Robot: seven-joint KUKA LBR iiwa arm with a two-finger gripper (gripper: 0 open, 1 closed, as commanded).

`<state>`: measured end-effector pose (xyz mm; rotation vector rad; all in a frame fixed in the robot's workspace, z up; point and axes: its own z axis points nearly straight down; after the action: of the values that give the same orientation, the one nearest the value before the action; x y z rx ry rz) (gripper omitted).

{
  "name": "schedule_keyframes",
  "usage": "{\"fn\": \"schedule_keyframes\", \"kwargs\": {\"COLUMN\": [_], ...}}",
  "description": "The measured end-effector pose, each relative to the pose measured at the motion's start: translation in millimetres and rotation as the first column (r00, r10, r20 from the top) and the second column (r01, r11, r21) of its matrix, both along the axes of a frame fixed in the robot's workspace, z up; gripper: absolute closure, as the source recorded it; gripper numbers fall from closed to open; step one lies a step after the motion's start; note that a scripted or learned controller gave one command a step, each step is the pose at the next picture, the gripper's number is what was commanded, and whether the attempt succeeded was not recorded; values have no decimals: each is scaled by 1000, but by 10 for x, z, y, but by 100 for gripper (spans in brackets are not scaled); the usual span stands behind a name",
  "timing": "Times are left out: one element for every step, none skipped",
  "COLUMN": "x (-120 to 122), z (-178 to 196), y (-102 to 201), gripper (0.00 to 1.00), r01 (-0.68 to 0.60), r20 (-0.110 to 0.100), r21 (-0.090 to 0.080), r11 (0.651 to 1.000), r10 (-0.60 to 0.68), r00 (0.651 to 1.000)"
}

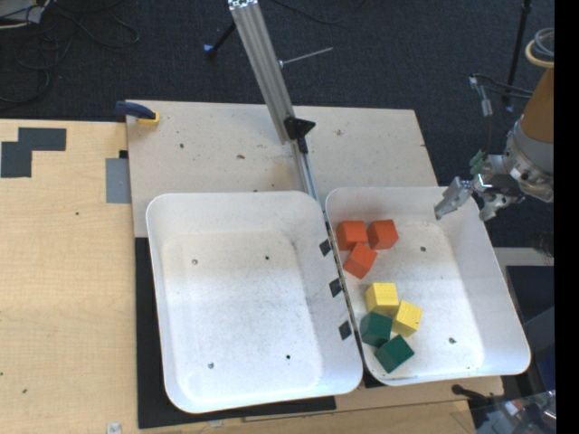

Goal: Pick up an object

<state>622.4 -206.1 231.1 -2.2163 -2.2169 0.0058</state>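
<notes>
My candidates sit in the right bin (493,269): three orange blocks (366,242) touching at its upper left, two yellow blocks (393,306) and two green blocks (384,340) bunched below them, all near the divider. The gripper (470,197) hovers at the bin's upper right rim, well apart from them; fingers look apart, holding nothing. I judge this the approach step: next I need to move left over one cluster, then descend.

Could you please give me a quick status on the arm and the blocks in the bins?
Gripper above right bin's far rim, holding nothing. Orange blocks, yellow blocks, green blocks clustered along that bin's left side. Nothing between gripper and blocks.
</notes>
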Motion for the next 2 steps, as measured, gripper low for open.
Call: {"fn": "schedule_keyframes", "kwargs": {"x": [10, -25], "z": [32, -617], "y": [3, 15], "gripper": [0, 0], "r01": [-4, 0], "r20": [4, -1], "r21": [-2, 0], "r11": [1000, 1000], "r10": [4, 0], "r00": [1000, 1000]}}
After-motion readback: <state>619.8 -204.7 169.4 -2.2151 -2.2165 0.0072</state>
